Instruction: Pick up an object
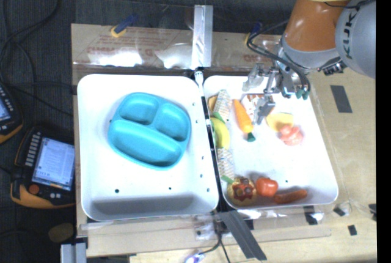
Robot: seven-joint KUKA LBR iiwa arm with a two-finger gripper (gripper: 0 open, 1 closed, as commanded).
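Tool (264,98) hangs low over the right bin (321,151) — arm bent in from the right — beside the carrot (242,117); its opening I cannot tell.

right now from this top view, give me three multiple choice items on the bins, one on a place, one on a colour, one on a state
1. Where does the blue divided tray lie?
A. in the left bin
B. in the right bin
C. on the floor

2. What colour is the carrot's body?
A. purple
B. orange
C. white

3. How does the gripper stand to the carrot?
A. it has lifted it above the bin
B. it hangs just above and right of it, the carrot lying on the bin floor
C. it is over the left bin

Answers:
1. A, the blue divided tray fills the middle of the left bin.
2. B, the carrot in the right bin is orange with a green tip.
3. B, the gripper sits beside the carrot's upper end, and the carrot lies flat on the white floor.
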